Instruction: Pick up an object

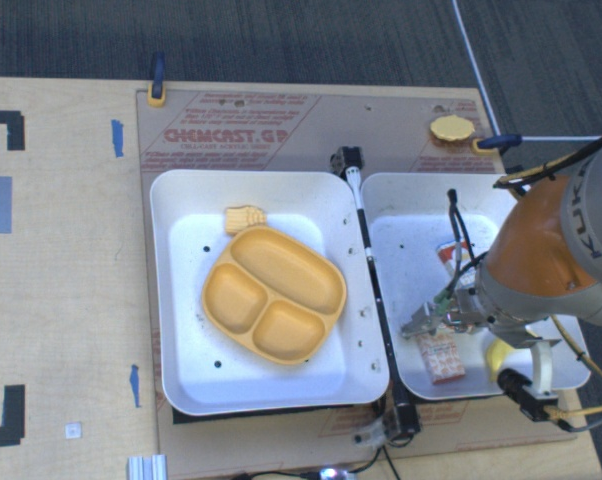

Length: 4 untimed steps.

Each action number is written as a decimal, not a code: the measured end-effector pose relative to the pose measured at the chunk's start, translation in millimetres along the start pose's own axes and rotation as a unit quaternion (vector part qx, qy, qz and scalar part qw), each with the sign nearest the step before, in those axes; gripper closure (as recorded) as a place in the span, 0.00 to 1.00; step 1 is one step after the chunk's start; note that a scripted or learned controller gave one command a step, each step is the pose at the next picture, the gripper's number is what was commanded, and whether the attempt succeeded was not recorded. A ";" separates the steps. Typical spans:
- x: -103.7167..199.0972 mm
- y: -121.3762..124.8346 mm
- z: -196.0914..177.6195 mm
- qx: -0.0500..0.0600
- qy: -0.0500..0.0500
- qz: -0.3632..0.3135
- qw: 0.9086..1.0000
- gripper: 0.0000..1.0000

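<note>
My gripper is low in the right bin, near its front left part, reaching in from the right. Just in front of it a small tan and pink packet lies on the bin floor, close to or touching the gripper's tip. A red and white item lies behind the gripper, partly hidden by cables. A yellow object shows under the arm at the bin's front right. In the left bin sits a yellow divided plate with a small tan piece at its back edge.
The grey arm with its orange band covers the right bin's right half. A black divider runs between the bins. A yellow disc and a blue clamp lie on the board behind the right bin.
</note>
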<state>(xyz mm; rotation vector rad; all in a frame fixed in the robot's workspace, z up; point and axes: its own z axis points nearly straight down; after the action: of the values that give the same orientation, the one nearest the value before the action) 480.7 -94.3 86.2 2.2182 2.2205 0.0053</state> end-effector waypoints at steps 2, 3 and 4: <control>0.2 1.8 -19.7 -0.003 -0.001 0.000 1.000 1.00; 69.1 0.6 -122.2 0.001 0.000 -0.001 1.000 1.00; 68.6 1.9 -132.1 -0.001 -0.001 -0.001 1.000 1.00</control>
<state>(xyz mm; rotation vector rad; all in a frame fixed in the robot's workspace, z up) 482.0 -25.7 218.3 2.2143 2.2213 0.0063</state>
